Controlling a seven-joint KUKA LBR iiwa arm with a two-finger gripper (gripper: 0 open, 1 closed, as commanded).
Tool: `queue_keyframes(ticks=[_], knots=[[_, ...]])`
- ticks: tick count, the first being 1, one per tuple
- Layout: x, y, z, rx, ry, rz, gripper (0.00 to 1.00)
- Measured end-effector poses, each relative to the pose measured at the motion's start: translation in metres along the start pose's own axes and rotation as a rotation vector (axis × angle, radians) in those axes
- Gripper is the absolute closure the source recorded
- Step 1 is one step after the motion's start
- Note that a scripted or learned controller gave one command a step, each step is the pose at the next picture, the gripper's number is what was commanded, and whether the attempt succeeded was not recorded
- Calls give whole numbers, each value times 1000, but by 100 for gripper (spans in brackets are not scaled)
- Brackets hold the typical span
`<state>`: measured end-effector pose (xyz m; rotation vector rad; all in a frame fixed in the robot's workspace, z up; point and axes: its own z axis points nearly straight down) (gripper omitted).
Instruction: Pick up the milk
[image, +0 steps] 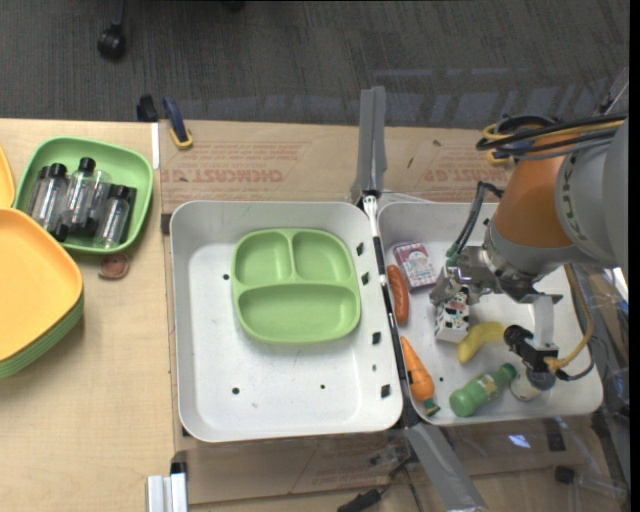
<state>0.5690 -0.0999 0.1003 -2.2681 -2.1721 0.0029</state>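
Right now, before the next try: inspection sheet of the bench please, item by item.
Surface: two white bins side by side; left bin holds a green divided plate.
Job's things: milk carton upright in right bin, directly under the gripper.
Clutter: hot dog, carrot, banana, green bottle, pink packet.
Grippers: at the carton's top; grasp not confirmable.
Cables: yellow and black bundle over the arm.
Surroundings: green tray of vials, stacked orange plates, cardboard underlay.
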Motion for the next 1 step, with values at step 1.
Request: queue_keyframes(ticks=[1], knots=[[57,-42,-136,1,-2,305,100]])
